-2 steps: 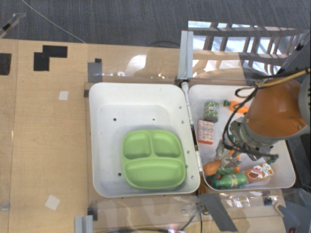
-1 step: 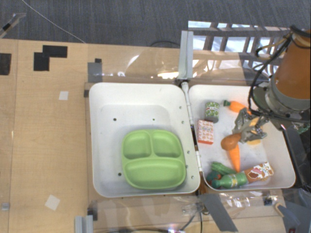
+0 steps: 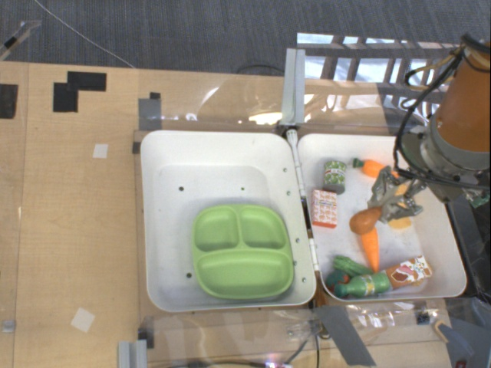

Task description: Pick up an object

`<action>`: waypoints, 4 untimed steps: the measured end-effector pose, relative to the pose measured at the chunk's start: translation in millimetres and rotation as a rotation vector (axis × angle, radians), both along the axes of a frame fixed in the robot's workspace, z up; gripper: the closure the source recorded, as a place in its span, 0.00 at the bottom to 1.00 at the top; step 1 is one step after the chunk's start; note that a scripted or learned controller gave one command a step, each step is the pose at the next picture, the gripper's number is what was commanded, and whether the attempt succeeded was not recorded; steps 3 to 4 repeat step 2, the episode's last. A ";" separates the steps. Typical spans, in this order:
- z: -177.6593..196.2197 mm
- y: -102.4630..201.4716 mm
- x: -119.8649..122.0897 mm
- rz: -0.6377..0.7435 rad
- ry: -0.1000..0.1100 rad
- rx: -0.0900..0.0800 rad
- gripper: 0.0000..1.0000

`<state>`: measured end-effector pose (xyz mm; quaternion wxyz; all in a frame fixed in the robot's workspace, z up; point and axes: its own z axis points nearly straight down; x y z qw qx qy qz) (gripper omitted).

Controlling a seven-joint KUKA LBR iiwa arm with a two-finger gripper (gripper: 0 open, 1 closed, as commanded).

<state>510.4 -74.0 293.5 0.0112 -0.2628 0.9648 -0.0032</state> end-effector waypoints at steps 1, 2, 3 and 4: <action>12.6 1.0 2.7 0.000 -0.011 0.000 1.00; 4.6 12.3 47.8 -0.035 0.014 0.002 1.00; 4.6 12.3 47.8 -0.035 0.014 0.002 1.00; 4.6 12.3 47.8 -0.035 0.014 0.002 1.00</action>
